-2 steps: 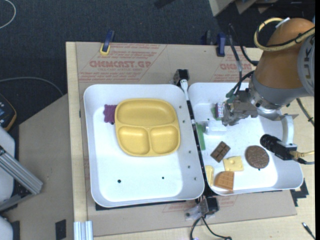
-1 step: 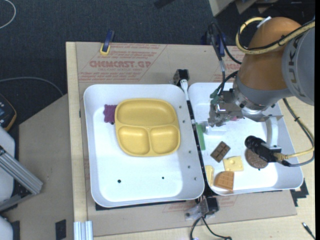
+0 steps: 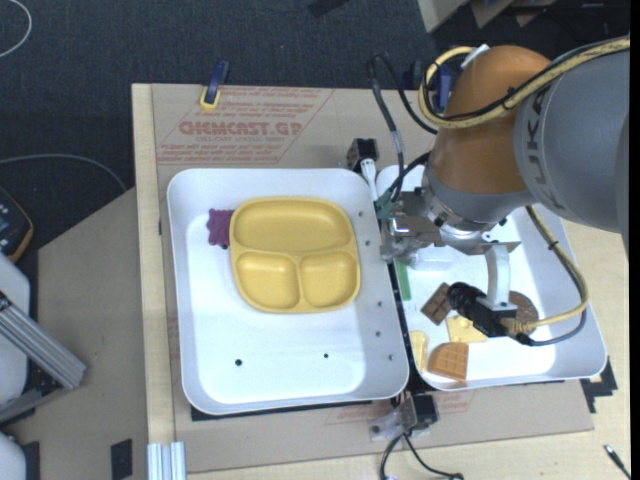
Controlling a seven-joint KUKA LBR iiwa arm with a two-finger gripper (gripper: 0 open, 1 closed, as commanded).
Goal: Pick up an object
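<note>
Judged unfinished: gripper [image 3: 400, 233] low at right bin's [image 3: 556, 354] nine o'clock edge, grip state impossible to tell, waffle piece [image 3: 448, 361] lying at six o'clock.

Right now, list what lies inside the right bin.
Near its front: a waffle-like piece, a yellow piece, brown bits. The arm covers the bin's middle and back; anything there is hidden.
</note>
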